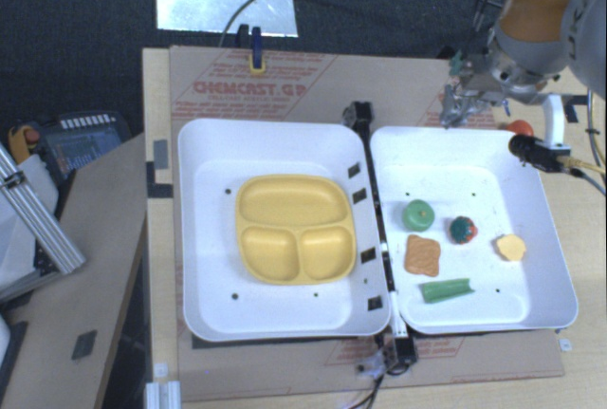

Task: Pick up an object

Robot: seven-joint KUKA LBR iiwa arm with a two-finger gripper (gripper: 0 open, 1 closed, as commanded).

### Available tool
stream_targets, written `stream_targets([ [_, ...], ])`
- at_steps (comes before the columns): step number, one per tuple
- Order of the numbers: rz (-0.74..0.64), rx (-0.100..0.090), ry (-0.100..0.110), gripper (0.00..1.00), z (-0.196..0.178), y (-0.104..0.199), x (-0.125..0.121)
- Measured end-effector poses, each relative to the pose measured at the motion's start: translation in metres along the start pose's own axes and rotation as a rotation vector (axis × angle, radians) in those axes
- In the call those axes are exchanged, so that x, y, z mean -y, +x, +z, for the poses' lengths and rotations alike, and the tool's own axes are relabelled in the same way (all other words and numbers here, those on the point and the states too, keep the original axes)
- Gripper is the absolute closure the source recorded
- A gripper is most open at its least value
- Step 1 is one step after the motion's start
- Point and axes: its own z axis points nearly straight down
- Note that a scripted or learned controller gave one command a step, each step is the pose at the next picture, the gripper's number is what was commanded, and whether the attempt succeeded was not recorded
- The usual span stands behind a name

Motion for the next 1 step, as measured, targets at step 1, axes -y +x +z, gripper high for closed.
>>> stream_targets([
  [1, 0.0, 0.0, 0.0, 1.0, 0.0131, 0.0579, -0.0038],
])
